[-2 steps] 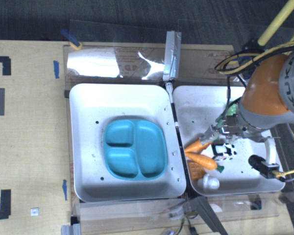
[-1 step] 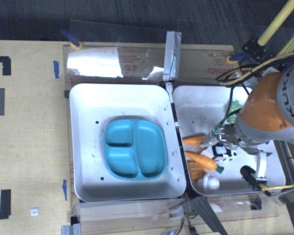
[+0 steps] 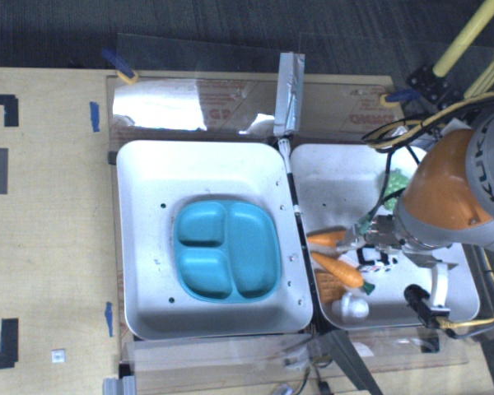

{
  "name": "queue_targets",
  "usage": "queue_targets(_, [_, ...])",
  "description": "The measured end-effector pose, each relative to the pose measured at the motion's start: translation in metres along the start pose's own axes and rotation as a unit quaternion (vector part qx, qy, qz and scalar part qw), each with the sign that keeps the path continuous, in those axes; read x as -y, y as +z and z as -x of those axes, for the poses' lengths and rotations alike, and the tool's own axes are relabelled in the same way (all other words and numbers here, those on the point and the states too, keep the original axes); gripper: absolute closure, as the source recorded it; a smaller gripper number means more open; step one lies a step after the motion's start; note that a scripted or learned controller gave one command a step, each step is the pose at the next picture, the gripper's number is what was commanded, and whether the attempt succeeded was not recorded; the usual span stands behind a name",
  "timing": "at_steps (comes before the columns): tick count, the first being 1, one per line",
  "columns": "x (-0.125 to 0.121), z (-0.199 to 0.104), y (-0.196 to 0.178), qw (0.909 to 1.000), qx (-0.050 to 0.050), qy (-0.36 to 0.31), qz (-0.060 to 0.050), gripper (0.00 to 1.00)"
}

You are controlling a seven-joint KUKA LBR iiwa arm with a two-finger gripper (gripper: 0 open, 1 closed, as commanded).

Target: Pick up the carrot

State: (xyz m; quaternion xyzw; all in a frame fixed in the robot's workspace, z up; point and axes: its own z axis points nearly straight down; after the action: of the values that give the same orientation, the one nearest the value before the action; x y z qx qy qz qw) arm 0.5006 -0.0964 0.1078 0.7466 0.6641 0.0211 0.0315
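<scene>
Two orange carrots lie at the left side of the right bin (image 3: pixel 346 167). One carrot (image 3: pixel 324 239) points toward the bin's left wall, and a second, larger carrot (image 3: pixel 337 268) lies at a slant just below it. My gripper (image 3: pixel 369 249) hangs low over the right ends of both carrots, with the orange-banded wrist behind it to the right. The gripper body hides the carrots' right tips, so I cannot make out whether either one is held.
A blue divided plate (image 3: pixel 228 249) sits in the left bin (image 3: pixel 140 220). In the right bin, a white rounded object (image 3: pixel 355 307) and a brownish item (image 3: pixel 329 290) lie near the front wall, and a green thing (image 3: pixel 395 181) shows beside the arm.
</scene>
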Motion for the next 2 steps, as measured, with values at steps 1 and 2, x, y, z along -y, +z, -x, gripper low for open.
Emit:
queue_targets(1, [0.002, -0.074, -0.080, 0.9964, -0.009, -0.077, -0.034, 0.00])
queue_targets(2, [0.001, -0.038, -0.077, 0.9950, -0.008, -0.092, -0.038, 0.00])
